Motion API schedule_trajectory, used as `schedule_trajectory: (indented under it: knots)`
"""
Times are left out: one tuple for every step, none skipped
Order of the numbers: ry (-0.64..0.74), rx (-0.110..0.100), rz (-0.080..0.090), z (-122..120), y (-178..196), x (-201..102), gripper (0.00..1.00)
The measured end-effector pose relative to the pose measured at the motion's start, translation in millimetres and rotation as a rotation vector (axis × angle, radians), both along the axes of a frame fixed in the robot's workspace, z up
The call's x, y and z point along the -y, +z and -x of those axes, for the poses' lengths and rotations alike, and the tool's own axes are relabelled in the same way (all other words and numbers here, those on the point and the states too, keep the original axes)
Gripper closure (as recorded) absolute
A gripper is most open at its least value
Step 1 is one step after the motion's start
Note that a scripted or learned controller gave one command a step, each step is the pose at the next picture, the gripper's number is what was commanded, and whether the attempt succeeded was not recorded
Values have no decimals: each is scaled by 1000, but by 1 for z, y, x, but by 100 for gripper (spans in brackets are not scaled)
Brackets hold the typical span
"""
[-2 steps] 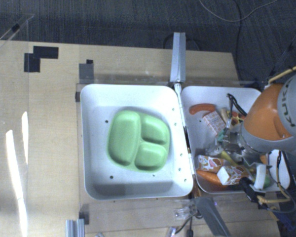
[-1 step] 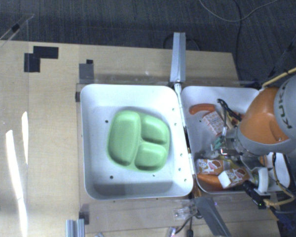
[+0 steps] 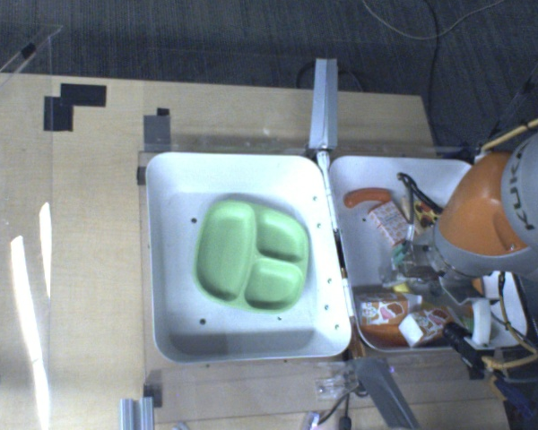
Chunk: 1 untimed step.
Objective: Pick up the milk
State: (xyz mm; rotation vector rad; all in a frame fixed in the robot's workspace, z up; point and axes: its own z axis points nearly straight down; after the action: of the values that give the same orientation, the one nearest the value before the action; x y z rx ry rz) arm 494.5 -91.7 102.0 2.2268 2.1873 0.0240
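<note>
Two white bins side by side. Left bin [image 3: 166, 240]: one green three-compartment tray [image 3: 251, 253], at centre. Right bin [image 3: 354, 240]: one orange sausage-shaped item [image 3: 369, 197] at 11 o'clock, one printed packet [image 3: 390, 222] just beside it, one orange-brown carton [image 3: 386, 316] at 7 o'clock. Milk not identifiable among the clutter. Arm enters from 3 o'clock; gripper [image 3: 412, 271] low over bin centre, its grip state cannot be told.

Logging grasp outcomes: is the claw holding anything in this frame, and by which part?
Cannot be told. The claw is down in the right bin among the packages, its tip hidden under the wrist, so no hold shows.
</note>
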Motion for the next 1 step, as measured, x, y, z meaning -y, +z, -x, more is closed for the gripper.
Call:
schedule_trajectory:
  knots:
    - [-303, -5, -8, 2, -12, -10, 100]
